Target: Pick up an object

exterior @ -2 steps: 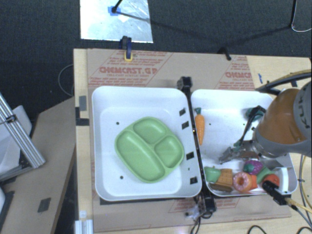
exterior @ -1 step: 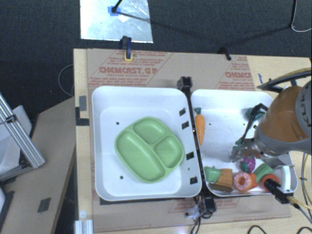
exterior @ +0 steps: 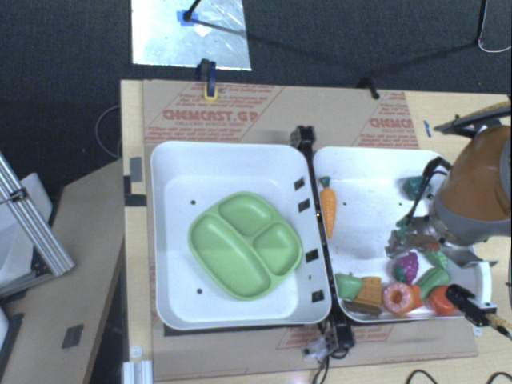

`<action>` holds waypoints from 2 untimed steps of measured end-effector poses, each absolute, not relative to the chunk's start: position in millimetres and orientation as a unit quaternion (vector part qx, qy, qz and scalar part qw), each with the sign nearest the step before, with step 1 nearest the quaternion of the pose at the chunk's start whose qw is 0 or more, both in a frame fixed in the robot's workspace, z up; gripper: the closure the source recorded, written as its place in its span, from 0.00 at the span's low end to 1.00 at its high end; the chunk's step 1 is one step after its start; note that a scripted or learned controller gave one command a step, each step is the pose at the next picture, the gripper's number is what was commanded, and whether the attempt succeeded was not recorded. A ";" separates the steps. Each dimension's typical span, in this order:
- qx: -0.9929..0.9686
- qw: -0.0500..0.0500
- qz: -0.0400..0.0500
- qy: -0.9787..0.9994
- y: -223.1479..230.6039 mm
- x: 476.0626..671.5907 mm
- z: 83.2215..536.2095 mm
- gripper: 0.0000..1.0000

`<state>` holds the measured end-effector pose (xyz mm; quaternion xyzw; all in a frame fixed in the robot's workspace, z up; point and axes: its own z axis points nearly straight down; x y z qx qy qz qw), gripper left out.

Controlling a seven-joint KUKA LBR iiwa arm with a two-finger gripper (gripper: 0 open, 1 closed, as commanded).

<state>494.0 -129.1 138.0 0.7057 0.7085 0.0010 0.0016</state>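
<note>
Seen from above at a slant, a bench lined with printed cardboard (exterior: 264, 110) carries two shallow white bins side by side. The left bin (exterior: 172, 214) holds a pale green divided plate (exterior: 244, 245), lying flat near its middle.

The right bin (exterior: 364, 214) holds the toy food. An orange carrot (exterior: 326, 204) with a green top lies along the bin's left wall, well apart from the rest. The other pieces crowd the near right corner: a green piece (exterior: 349, 285), a brown wedge (exterior: 370, 294) just beside it, a pink ring doughnut (exterior: 398, 298), a purple bunch of grapes (exterior: 407, 266), a green pepper-like piece (exterior: 433, 279) and a red-orange piece (exterior: 442, 299) at the right end of the row. A small teal object (exterior: 413, 186) sits alone toward the far right of the bin.

The arm (exterior: 480, 190), orange-banded above the wrist, reaches in from the right. Its gripper (exterior: 408, 242) hangs low over the right bin, just above the purple grapes; whether its fingers are parted or clenched cannot be told from this angle, and nothing can be seen between them.
</note>
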 end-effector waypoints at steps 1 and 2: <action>0.705 0.002 0.002 0.709 -123.6 495.1 182.6 1.00; 0.705 0.003 0.002 0.709 -123.8 497.1 227.2 1.00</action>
